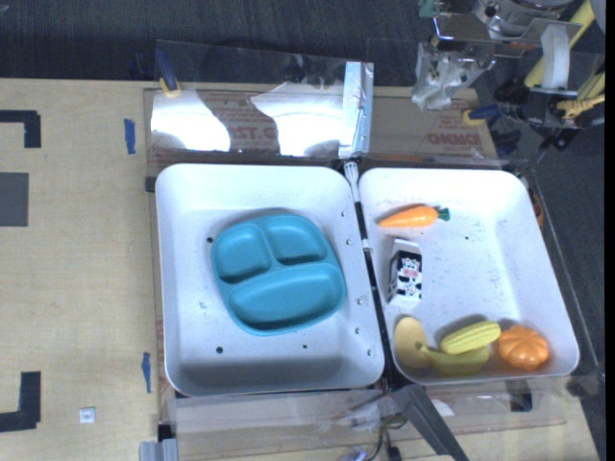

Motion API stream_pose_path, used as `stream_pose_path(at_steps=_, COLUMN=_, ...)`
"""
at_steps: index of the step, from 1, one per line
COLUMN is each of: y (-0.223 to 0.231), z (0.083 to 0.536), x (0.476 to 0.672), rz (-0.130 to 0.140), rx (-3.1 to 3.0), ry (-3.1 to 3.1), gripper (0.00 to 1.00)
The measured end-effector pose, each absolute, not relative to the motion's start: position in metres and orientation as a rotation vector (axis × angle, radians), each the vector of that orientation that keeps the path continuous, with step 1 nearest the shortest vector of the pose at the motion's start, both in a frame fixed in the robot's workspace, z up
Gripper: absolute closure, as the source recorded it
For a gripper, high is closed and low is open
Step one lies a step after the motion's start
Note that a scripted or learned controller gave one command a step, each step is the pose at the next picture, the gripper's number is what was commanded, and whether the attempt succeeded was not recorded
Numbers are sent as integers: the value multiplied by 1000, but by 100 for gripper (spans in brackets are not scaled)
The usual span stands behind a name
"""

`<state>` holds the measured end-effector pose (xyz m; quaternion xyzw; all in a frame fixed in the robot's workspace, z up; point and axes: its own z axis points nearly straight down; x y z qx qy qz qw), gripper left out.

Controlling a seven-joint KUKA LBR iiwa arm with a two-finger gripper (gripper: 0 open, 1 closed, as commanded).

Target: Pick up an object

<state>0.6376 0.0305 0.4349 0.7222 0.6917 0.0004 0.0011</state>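
While the hand hangs at 1 o'clock beyond the bins | grip state: cannot tell | carrot, 12 o'clock in right bin

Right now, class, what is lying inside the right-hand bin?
The right bin holds a carrot, a small black-and-white carton, a corn cob resting on a banana, and an orange fruit. The corn covers part of the banana.
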Motion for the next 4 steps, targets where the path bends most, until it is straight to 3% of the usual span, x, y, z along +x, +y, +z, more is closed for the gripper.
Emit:
stream_pose_path(at_steps=1, y=-31, z=430, x=667, rz=-9, rx=2338, ry=2101, gripper=100)
stream_pose_path(at_steps=4, y=-170, z=431, x=667, rz=-6, rx=2605, ry=1758, gripper=100)
